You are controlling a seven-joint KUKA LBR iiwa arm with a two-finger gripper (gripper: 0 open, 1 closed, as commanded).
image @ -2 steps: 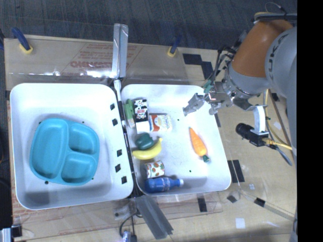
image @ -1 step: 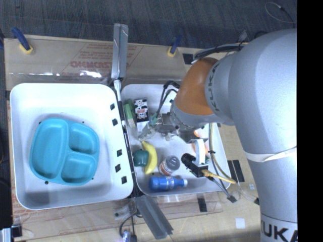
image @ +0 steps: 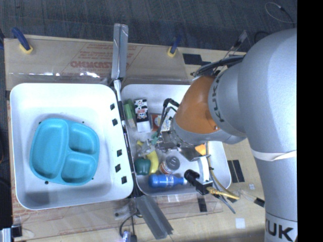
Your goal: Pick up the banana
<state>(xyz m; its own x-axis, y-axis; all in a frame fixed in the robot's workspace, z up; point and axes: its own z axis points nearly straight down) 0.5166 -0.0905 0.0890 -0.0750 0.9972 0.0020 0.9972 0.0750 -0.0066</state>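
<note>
My end effector (image: 160, 141) is down inside the right bin (image: 225, 169), over the middle of the clutter. The orange band of my wrist sits above it and covers much of the bin's far right part. From this slant I cannot tell how far the end effector is open, or whether it has hold of anything.

The banana (image: 143, 166) lies in the same bin, near the front and close to the wall shared with the left bin (image: 60, 92). It shows as a short yellow shape, apart from my end effector and nearer the camera. A green object (image: 153, 160) is just beside it on the right. A blue bottle (image: 165, 181) lies on its side in front of both, along the bin's near wall. A round grey lid (image: 173, 162) sits just behind the bottle.

Toward the back of the right bin a small black-and-white carton (image: 141, 109) stands beside a dark green item (image: 128, 110) next to the dividing wall.

The left bin holds a blue divided plate (image: 64, 150), lying flat. Both bins rest on the table (image: 60, 54).
</note>
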